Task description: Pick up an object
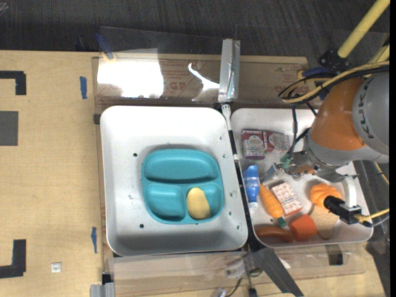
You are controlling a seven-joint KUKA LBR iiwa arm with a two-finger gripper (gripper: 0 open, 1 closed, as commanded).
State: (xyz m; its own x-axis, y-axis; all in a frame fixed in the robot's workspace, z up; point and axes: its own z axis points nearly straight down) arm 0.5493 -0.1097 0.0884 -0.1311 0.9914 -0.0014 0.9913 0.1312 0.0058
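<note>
Camera view shows the arm over the right bin, its hand low among the clutter; whether it is apart or together, I cannot tell. Candidate objects lie near the hand: a blue bottle, a carrot, a patterned packet and an orange block. Best, I judge, to centre over one piece standing apart from its neighbours before descending.

The right bin is crowded with items, while open floor rings the teal tray.
</note>
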